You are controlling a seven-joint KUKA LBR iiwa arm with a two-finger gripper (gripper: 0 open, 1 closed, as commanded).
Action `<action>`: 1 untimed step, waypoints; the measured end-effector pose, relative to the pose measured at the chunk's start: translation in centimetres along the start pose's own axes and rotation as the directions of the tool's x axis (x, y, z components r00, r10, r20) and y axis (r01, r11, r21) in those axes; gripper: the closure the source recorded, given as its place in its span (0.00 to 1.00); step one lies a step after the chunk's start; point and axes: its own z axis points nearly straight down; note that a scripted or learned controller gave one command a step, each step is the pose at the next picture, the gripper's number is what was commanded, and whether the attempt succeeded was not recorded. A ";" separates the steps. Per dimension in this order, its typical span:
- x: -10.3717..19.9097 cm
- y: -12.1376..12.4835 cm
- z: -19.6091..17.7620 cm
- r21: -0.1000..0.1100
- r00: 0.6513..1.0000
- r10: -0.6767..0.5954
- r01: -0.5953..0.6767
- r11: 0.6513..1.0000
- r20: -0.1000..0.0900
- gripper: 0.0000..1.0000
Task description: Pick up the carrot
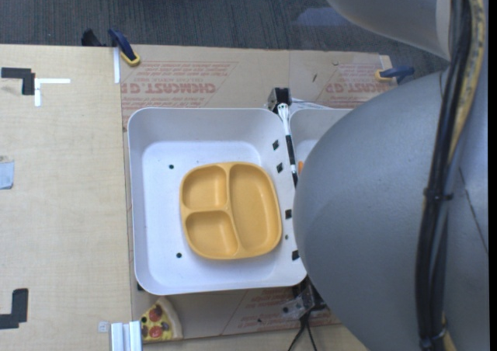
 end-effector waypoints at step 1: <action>0.1 0.0 -0.7 -0.003 1.000 -0.006 0.006 1.000 0.002 1.00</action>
